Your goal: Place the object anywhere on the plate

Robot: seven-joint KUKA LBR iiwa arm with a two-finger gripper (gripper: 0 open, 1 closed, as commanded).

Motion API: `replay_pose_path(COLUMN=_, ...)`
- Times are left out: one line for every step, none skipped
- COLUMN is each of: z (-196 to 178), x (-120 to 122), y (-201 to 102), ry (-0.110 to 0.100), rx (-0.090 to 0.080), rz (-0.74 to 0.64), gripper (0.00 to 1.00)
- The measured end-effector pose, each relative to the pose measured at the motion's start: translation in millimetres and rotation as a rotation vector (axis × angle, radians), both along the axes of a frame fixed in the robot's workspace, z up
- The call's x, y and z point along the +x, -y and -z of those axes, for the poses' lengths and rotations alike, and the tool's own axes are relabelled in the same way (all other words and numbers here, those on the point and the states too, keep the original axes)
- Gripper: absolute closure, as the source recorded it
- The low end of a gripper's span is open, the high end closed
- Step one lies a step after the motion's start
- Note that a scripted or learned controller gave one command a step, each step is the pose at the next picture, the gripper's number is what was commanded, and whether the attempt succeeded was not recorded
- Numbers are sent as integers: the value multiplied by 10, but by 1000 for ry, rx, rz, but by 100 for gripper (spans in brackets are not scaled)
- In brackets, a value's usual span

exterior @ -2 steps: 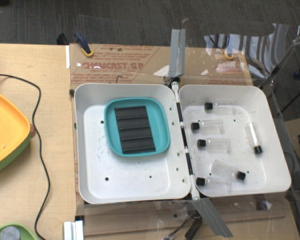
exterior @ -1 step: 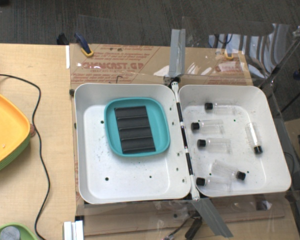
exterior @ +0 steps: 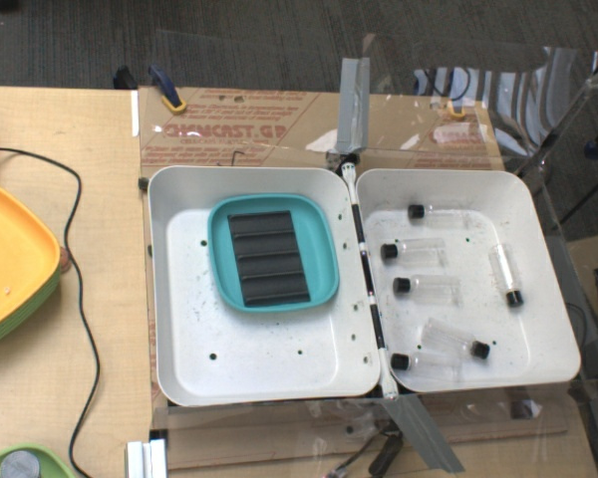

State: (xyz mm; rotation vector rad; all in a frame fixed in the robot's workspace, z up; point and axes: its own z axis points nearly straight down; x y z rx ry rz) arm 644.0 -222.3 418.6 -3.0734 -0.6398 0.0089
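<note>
One fixed camera looks down at a slant from above the bench, taking in both white bins side by side: the left bin (exterior: 179, 297), the right bin (exterior: 538, 267), plus surrounding bench (exterior: 60, 386) and floor.

Left bin (exterior: 179, 297): teal plate (exterior: 274, 252) with a dark ribbed insert (exterior: 269, 257) lying on it. Right bin (exterior: 538, 267): several clear vials (exterior: 505, 275) with black caps, scattered, lying flat. Yellow dish (exterior: 10, 257) and black cable (exterior: 80, 297) on the tabletop (exterior: 40, 396).
</note>
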Motion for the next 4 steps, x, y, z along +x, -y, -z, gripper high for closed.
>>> replay_pose_path(z=-203, x=18, y=2, ry=0, rx=-2, rz=136, gripper=0)
replay_pose_path(z=-211, x=78, y=0, ry=2, rx=-1, rz=206, gripper=0)
replay_pose_path(z=105, x=81, y=8, ry=0, rx=-2, rz=212, gripper=0)
replay_pose_path(z=-206, x=94, y=2, ry=1, rx=0, rz=207, gripper=0)
